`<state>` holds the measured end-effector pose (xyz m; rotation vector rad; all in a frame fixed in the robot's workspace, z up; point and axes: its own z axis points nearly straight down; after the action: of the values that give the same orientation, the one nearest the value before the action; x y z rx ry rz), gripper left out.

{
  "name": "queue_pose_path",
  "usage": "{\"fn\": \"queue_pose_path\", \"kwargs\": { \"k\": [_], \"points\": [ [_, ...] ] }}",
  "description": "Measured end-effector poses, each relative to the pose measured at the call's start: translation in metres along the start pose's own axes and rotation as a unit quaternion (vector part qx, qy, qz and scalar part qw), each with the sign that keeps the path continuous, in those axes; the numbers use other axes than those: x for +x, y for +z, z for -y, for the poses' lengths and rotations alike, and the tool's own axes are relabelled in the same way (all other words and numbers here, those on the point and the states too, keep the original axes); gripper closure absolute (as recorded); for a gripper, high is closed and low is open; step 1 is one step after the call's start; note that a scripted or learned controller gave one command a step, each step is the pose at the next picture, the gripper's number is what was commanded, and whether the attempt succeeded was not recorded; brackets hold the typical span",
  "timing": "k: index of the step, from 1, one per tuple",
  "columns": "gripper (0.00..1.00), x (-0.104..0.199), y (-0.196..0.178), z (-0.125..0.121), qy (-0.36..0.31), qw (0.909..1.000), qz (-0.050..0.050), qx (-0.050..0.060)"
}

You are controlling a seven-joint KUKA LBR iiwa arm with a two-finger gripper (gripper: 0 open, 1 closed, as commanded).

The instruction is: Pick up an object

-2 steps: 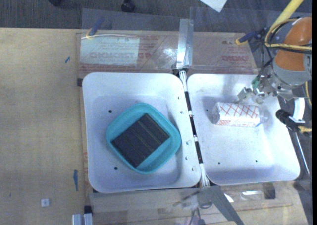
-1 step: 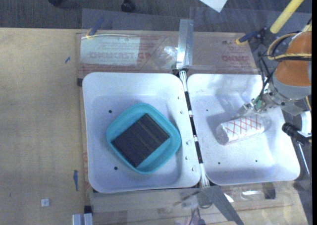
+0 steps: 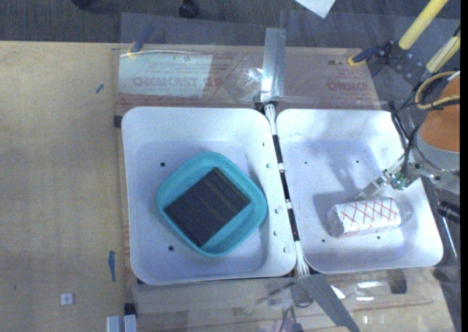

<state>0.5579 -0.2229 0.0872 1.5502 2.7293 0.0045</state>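
A white cylinder with a red lattice pattern (image 3: 365, 217) lies on its side in the lower part of the right bin (image 3: 329, 148). My gripper (image 3: 380, 186) reaches in from the right and hangs just above the cylinder's upper right edge, very close to it or touching it. It is too small and blurred for me to make out its state. Nothing shows as held. In the left bin (image 3: 161, 140) sits a teal square dish (image 3: 174, 183) with a dark ribbed block (image 3: 206, 206) lying in it.
The orange band of the arm (image 3: 442, 129) and its cables stand over the right bin's right rim. A metal divider (image 3: 281, 177) separates the two bins. Clear plastic sheets with red print (image 3: 175, 78) lie behind the bins.
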Motion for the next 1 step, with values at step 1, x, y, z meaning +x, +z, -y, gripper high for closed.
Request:
{"fn": "queue_pose_path", "kwargs": {
  "k": [1],
  "points": [
    [0.0, 0.0302, -0.0042, 0.0431, -0.201, 0.9794, 0.01, -0.006]
  ]
}}
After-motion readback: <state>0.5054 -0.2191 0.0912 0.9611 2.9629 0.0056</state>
